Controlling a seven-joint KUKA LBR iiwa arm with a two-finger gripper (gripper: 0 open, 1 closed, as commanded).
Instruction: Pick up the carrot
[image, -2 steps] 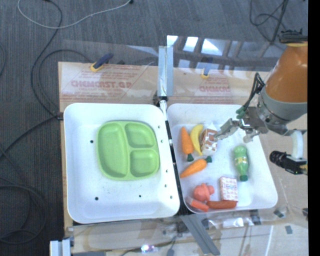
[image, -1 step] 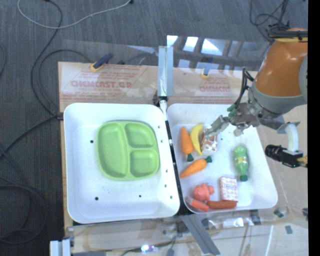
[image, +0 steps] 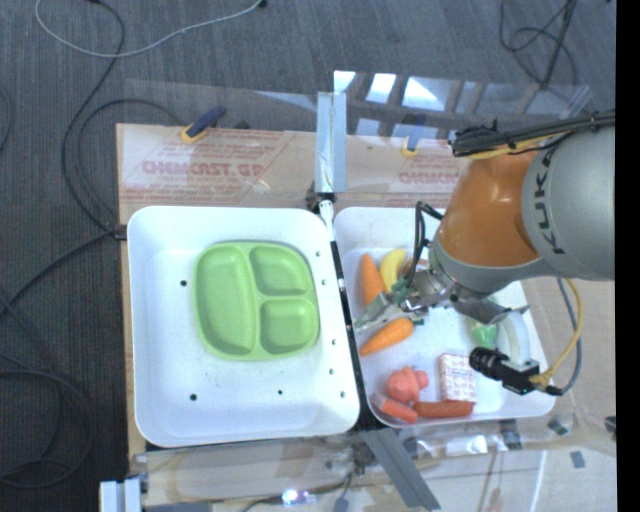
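While you check the right bin (image: 345, 225), note its contents: two carrots, a yellow piece, a red toy, a small box and a green item, all clustered under the arm. The carrot (image: 387, 335) nearest the hand lies toward the bin's left wall, about midway along it, its long axis slanting from lower left up to the right. A second carrot (image: 371, 278) lies just above it, closer to the bin's far edge, running nearly upright along the wall. The hand (image: 400, 302) sits directly over the gap between these two, its metal fingers pointing left toward the wall; you cannot tell from this angle whether they stand apart or together, and nothing shows clamped in them. The lower carrot lies just below and beside the fingertips, so, by judgement, a short drop is what the grasp needs. Left bin (image: 150, 300): one green divided plate (image: 257, 300), well apart.
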